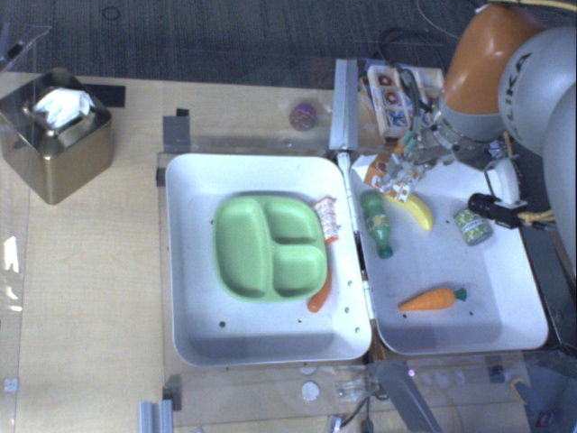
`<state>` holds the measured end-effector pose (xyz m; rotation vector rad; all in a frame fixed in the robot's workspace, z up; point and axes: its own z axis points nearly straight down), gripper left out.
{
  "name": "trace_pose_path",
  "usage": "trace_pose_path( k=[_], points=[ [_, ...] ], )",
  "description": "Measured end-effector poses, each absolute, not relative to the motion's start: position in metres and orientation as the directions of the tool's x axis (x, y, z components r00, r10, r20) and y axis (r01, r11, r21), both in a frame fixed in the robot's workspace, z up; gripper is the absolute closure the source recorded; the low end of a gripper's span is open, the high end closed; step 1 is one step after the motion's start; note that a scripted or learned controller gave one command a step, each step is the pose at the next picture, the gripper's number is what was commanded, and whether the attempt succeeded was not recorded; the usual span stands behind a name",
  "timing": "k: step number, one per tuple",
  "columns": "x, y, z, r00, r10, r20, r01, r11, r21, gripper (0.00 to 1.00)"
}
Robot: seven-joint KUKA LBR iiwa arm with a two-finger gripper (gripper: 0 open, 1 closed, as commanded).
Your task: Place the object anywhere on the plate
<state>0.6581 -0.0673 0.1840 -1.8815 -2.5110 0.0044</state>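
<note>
gripper (401,174) grip state unreadable, above yellow plastic banana (416,211) | risk: slip; snagging crowded green plastic bottle (376,225) | green divided plate (269,246) well apart

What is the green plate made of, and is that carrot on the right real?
The green plate looks like smooth matte plastic: one even colour, soft moulded dividers. The carrot seems a plastic toy, uniformly orange with a stubby green top, though a real one can't be ruled out.

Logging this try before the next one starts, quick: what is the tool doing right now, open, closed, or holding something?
Tool: cannot be told; it sits low at the back of the right bin, above the banana.
</note>
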Motion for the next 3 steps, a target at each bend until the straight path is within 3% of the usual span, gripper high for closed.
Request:
trace_pose_path(
  k=[1, 2, 3],
  points=[
    [0.635, -0.004, 0.184, -0.265, 0.964, -0.015, 0.964, 0.265, -0.006, 1.0],
    [0.616, 0.041, 0.191, -0.209, 0.978, -0.002, 0.978, 0.209, 0.017, 1.0],
    [0.614, 0.041, 0.187, -0.209, 0.978, 0.0, 0.978, 0.209, 0.007, 0.0]
  ],
)
